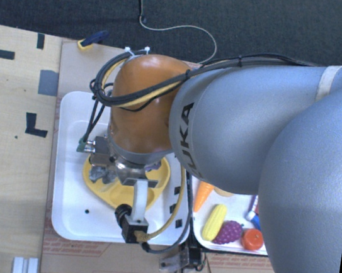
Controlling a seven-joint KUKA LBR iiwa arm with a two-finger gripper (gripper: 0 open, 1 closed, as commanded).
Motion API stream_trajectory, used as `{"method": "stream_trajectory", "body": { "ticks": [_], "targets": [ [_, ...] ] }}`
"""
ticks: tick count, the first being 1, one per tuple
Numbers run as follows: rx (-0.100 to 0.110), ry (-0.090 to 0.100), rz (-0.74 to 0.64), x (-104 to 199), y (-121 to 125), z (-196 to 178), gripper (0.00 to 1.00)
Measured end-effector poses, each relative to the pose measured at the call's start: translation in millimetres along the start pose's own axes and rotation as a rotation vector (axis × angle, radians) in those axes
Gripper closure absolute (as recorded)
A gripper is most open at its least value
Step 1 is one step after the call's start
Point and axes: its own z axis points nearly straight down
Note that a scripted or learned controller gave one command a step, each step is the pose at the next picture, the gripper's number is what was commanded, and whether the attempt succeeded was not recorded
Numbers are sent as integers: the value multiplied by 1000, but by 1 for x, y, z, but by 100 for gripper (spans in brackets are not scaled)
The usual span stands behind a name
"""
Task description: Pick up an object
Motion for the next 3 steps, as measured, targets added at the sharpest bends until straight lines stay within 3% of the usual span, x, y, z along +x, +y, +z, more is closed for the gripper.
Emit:
{"method": "stream_trajectory", "body": {
  "ticks": [1, 2, 3],
  "targets": [
    [-10, 5, 4, -1, 47, 121, 100],
    [-32, 8, 9, -66, 101, -33, 100],
    [-17, 10, -7, -1, 50, -67, 100]
  ]
}}
